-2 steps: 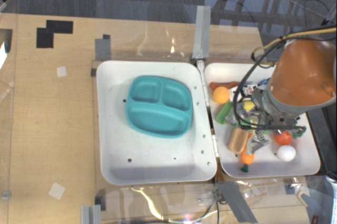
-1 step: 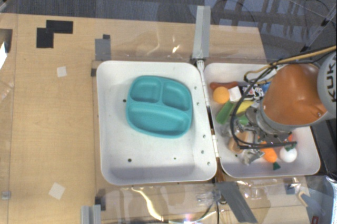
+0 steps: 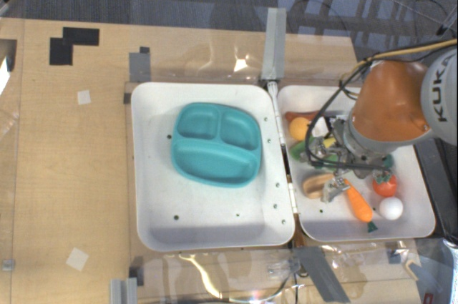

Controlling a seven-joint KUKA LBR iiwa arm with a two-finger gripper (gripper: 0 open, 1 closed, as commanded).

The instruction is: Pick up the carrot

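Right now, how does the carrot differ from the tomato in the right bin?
The carrot is long, tapered and orange, lying at a slant; the tomato is round and red. The carrot lies right by the gripper; the tomato sits farther right, beside a white ball. Both rest in the right bin.

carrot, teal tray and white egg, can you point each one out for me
carrot [image 3: 360, 204], camera view, middle of its orange body in the right bin
teal tray [image 3: 215, 143], camera view, the ridge between its compartments, in the left bin
white egg [image 3: 391, 208], camera view, centre of its shell, right of the carrot
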